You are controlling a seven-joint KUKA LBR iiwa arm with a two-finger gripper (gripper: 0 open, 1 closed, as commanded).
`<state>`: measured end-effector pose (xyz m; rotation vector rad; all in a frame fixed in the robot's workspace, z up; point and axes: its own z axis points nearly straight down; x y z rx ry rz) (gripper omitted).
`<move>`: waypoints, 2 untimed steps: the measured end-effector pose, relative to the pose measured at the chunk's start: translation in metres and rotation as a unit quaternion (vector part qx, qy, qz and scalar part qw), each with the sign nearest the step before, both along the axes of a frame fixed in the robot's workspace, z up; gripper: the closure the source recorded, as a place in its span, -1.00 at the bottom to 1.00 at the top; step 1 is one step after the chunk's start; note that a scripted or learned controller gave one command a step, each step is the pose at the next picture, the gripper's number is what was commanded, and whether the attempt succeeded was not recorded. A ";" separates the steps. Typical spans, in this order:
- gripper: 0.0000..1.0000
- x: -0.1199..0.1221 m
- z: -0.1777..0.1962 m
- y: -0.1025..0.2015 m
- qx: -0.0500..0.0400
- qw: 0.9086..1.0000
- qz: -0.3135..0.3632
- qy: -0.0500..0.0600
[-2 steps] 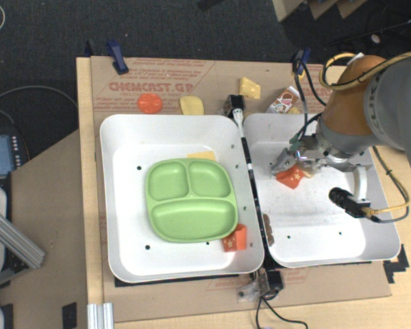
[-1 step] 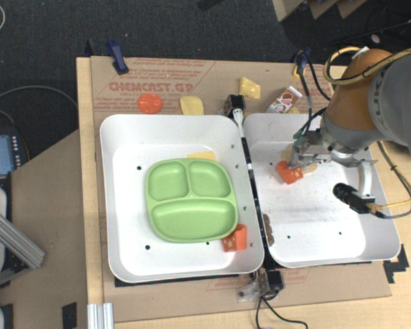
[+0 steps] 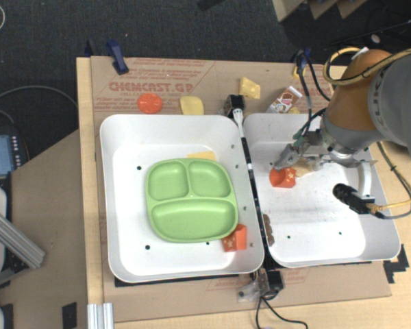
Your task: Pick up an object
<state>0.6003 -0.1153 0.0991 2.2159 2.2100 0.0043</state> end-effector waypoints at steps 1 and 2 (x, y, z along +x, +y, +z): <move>-1.00 -0.097 -0.016 -0.030 0.004 1.000 -0.002 0.011; -1.00 -0.009 0.093 0.047 0.003 1.000 0.007 -0.004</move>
